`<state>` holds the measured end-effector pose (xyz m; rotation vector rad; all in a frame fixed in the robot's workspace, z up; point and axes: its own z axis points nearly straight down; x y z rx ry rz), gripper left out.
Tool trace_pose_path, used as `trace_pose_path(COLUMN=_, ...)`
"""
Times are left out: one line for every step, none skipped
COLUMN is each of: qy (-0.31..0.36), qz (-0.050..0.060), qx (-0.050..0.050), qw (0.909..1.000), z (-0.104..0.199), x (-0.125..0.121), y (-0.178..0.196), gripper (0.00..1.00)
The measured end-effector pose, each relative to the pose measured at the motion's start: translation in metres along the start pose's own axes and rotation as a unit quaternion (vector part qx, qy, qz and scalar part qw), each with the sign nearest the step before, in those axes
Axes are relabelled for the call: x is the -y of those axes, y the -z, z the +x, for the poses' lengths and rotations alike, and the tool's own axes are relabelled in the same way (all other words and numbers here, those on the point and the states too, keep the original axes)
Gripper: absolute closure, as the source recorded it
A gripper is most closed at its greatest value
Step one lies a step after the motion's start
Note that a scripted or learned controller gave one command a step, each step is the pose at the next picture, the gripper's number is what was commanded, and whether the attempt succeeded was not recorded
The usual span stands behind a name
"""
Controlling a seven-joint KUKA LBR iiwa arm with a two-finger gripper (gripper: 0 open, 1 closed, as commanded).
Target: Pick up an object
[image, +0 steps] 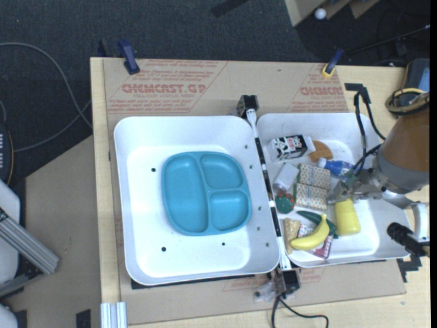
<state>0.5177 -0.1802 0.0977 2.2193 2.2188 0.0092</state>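
The gripper (343, 191) hangs over the right bin (345, 123), just above the upright yellow block (347, 218); I cannot tell its opening. The banana (308, 236) lies left of the block.

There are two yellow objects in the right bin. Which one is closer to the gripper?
The yellow block, upright-looking and chunky, lies right below the gripper. The curved banana lies farther left, toward the bin's front corner.
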Motion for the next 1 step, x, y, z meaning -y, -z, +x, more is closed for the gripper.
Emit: trace_pose_path(qy=0.001, qz=0.002, qx=0.0, qw=1.0, z=0.0708, x=-0.0367, y=0.055, gripper=1.0)
